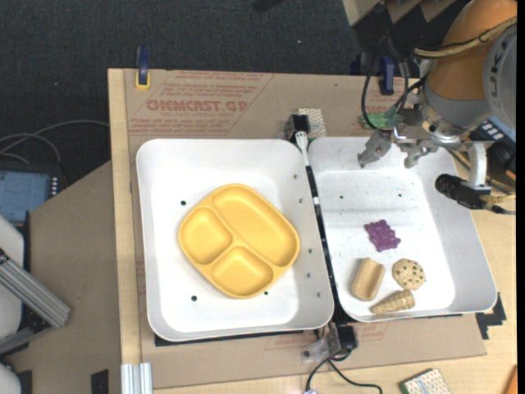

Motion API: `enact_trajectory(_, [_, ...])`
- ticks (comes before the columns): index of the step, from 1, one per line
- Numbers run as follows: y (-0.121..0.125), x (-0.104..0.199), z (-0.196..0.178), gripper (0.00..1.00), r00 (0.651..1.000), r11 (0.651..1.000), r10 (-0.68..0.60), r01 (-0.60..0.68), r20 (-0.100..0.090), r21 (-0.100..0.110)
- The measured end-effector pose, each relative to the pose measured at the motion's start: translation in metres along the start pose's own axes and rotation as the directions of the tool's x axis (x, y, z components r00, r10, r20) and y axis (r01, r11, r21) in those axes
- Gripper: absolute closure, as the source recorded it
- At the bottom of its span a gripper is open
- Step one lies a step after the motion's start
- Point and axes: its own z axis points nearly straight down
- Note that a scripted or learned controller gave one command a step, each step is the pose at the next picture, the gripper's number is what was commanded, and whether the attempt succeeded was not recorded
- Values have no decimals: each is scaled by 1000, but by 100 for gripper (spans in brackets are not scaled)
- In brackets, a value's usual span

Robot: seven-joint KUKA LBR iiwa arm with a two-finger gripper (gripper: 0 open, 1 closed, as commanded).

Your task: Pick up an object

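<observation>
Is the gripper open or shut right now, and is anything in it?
Open: the gripper hangs over the right bin's far edge, its two fingers splayed apart with nothing between them.

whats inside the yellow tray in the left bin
Nothing shows in any of the three compartments of the yellow tray; all look bare. It lies flat in the left bin, so whatever might be beneath it is covered and cannot be seen.

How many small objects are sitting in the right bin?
4. A purple grape bunch lies mid-bin; below it a tan cylinder, a speckled cookie to the cylinder's right, and a waffle cone nearest the front rim. Nothing looks hidden.
</observation>
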Motion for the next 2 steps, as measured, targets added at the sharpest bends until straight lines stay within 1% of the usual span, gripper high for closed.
enact_trajectory(1, [-18, -26, 110, 0, 1000, 1000, 3, -3, -1, 8])
enact_trajectory(2, [-76, -91, 104, 0, 1000, 1000, 8, -8, 2, 4])
